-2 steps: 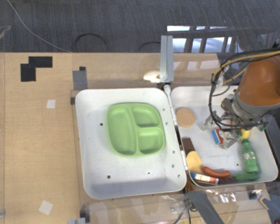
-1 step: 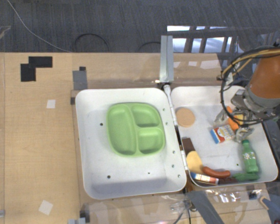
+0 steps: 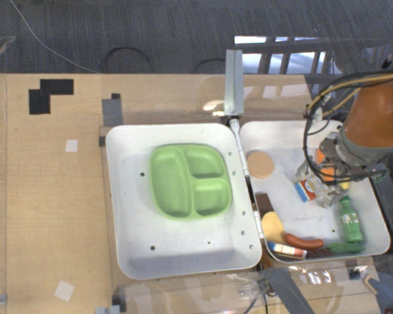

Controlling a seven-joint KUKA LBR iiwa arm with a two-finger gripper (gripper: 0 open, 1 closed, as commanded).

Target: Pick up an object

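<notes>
- The gripper (image 3: pixel 324 191) sits low in the right bin (image 3: pixel 281 148), right of frame centre, under the grey wrist and its orange band. Its clear parts blur against the white floor, so I cannot tell whether it is parted or closed, nor whether anything is between its tips.
- Nearest thing: a small carton (image 3: pixel 305 190), blue, red and white, lying flat just left of the gripper, touching it or nearly so. I judge this the likely target.
- Risk: the carton lies flat with little height to bite on. A closing grip may skate over it or push it aside.
- Risk: an orange item (image 3: pixel 323 157) sits half hidden beneath the wrist, close above the carton. It could be caught or nudged instead.
- Risk: the green bottle (image 3: pixel 349 221) lies just below the gripper on its side. A descent off to that side may roll it.
- Risk: cables (image 3: pixel 313 124) loop off the wrist over the bin's upper right and hide part of the working area.
- Farther off, at the bin's lower edge: a sausage (image 3: pixel 304 241), a yellow piece (image 3: pixel 272 226), a brown block (image 3: pixel 262 201). A tan disc (image 3: pixel 260 163) lies at upper left. All are well clear of the gripper.
- The left bin (image 3: pixel 132 255) holds a green tray (image 3: pixel 188 180), well apart from the work.
</notes>
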